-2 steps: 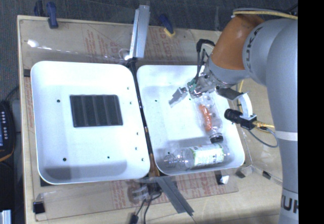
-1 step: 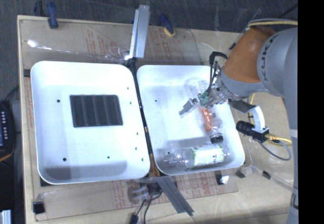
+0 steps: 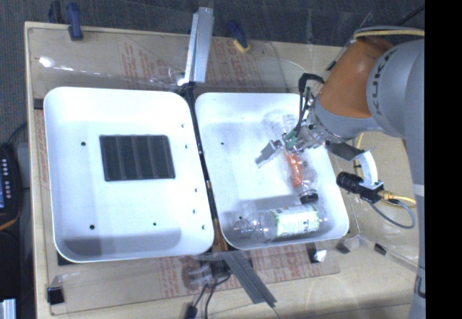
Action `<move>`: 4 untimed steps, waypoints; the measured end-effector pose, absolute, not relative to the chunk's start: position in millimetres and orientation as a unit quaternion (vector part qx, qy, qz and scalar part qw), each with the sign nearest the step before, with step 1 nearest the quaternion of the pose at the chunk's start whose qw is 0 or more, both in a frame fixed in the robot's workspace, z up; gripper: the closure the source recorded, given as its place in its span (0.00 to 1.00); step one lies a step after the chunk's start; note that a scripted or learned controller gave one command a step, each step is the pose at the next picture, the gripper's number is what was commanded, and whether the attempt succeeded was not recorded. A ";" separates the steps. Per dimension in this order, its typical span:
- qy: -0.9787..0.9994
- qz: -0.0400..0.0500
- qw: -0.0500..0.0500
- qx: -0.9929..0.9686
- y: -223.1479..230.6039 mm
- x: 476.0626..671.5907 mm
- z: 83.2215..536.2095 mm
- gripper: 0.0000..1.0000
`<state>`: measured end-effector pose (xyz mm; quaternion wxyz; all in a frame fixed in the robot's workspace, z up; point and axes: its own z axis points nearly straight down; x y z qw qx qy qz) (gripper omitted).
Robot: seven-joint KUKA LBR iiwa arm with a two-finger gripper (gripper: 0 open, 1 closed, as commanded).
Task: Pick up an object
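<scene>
My gripper (image 3: 280, 147) hangs over the upper middle of the right bin (image 3: 224, 166), reaching in from the right. Just below it lies a clear bottle with orange contents (image 3: 297, 170) and a black cap, pointing toward the bin's near side. The gripper is close over this bottle's upper end, and I cannot see whether it touches it. A crumpled clear plastic item (image 3: 279, 123) lies just behind the gripper. A larger clear bottle with a white label (image 3: 283, 224) lies on its side along the near wall of the right bin.
The left bin (image 3: 65, 166) holds a flat dark grey ribbed rectangle (image 3: 137, 157) at its middle. A metal bar (image 3: 198, 43) stands behind the seam between the bins. The left half of the right bin is bare white floor.
</scene>
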<state>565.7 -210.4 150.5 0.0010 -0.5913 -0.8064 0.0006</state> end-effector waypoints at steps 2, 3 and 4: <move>-0.806 0.001 0.001 -0.591 -210.4 565.7 150.5 0.00; -0.806 0.001 0.001 -0.591 -210.4 565.7 150.5 0.00; -0.808 0.001 0.001 -0.590 -210.2 566.7 160.7 1.00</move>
